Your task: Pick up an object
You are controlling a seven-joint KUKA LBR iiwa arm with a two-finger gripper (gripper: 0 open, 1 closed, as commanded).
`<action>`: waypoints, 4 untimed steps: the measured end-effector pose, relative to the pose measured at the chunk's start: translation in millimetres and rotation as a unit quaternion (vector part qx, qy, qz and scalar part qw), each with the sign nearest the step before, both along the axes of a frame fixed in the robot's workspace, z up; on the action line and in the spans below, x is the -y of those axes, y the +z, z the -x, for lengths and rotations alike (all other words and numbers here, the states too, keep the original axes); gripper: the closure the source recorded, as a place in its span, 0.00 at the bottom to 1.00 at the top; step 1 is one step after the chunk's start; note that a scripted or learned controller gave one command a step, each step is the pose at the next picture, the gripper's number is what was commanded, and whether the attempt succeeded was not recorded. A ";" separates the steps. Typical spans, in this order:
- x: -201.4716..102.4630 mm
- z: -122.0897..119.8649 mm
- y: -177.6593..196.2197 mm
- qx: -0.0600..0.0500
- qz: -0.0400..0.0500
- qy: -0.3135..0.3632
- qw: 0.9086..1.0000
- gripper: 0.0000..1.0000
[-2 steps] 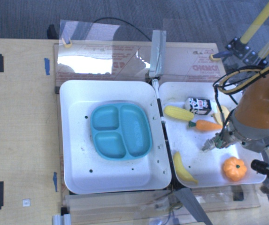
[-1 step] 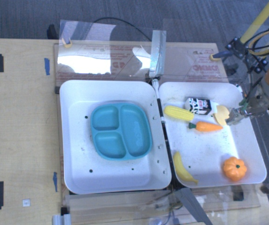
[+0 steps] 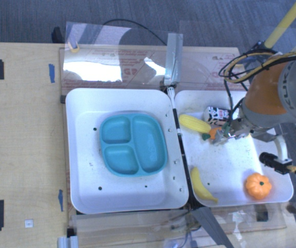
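Gripper (image 3: 224,132) low in the right bin (image 3: 235,161), at the upper middle of it, wrist hanging over it from the right; whether apart, together or clamped on anything, cannot tell, being small and half hidden under the arm.

Largest to smallest, then. Grey arm (image 3: 277,94) with orange band, filling the upper right, cables looped above it. Left bin (image 3: 83,138), bearing a blue divided plate (image 3: 134,143) near its centre, three compartments, nothing in them. Right bin, holding the loose pieces. Yellow corn cob (image 3: 194,123) lying aslant near the bin's upper left, just beside the tool. Banana (image 3: 202,186) along the lower left wall, well apart from the tool. Small orange pumpkin (image 3: 258,185) in the lower right corner, upright, stem up. Black-and-white item (image 3: 217,113), perhaps a toy cow, just above the tool. Small orange and green piece (image 3: 210,134), too small to name, touching or nearly touching the tool's left side.

Step in hand, by the look of it: descent or closing on a candidate among the cluster at upper middle, nothing yet visibly lifted. Next move likely calls for a firm close on one piece alone, then a straight lift clear of corn and neighbours; crowding there a risk of a slip or a double catch.
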State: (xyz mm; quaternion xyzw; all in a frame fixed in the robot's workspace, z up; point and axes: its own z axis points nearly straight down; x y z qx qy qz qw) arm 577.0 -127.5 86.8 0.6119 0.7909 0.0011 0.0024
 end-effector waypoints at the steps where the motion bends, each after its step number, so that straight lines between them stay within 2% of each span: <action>1: 0.2 -0.3 -0.6 0.000 0.000 0.000 1.000 0.00; 2: -7.6 -77.1 -1.9 -0.033 -0.002 0.052 0.998 0.00; 3: 44.8 -83.4 -4.5 -0.019 -0.005 0.085 0.996 0.00; 4: 45.4 -88.0 6.5 -0.010 0.000 0.086 0.996 1.00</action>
